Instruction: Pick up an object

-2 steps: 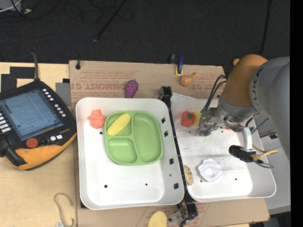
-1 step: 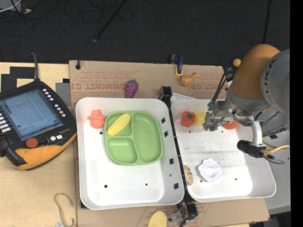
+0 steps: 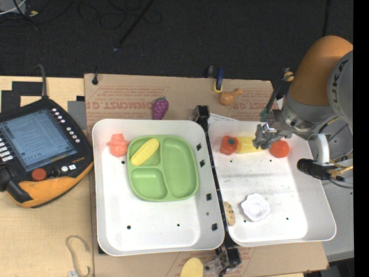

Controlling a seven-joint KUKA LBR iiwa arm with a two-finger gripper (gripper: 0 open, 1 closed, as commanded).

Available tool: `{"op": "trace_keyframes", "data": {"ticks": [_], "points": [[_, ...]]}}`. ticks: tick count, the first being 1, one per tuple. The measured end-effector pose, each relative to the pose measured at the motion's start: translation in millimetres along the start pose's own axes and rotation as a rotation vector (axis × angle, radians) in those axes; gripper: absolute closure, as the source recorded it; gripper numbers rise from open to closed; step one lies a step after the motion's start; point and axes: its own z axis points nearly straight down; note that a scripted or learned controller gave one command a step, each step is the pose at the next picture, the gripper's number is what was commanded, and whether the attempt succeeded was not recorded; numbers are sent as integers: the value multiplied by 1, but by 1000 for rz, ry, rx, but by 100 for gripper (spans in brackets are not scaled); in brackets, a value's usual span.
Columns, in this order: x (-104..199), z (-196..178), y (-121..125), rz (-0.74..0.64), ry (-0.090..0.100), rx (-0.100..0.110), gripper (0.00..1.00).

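Bins first, since they eat most of the frame: left bin [image 3: 109,224] carries a green divided tray [image 3: 167,178] with a yellow corn piece [image 3: 143,151] in its upper-left pocket, and a pink toy [image 3: 117,145] sits just beside the tray at upper left. Right bin [image 3: 300,224] has the arm [image 3: 320,79] coming in from the upper right. We see the gripper [image 3: 264,138] down low over the bin's upper edge, right at a yellow piece [image 3: 247,145] between a red-orange toy [image 3: 229,145] and a red ball [image 3: 280,149]. Can't tell if it's clamped or let go. A white cup-like thing [image 3: 255,207] sits lower down. Our guess: nothing lifted yet, so grab and raise are both left.
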Motion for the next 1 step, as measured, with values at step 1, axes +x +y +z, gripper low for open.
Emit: {"op": "trace_keyframes", "data": {"ticks": [1], "points": [[-2, -33, 0, 0, 0, 1, 100]]}}
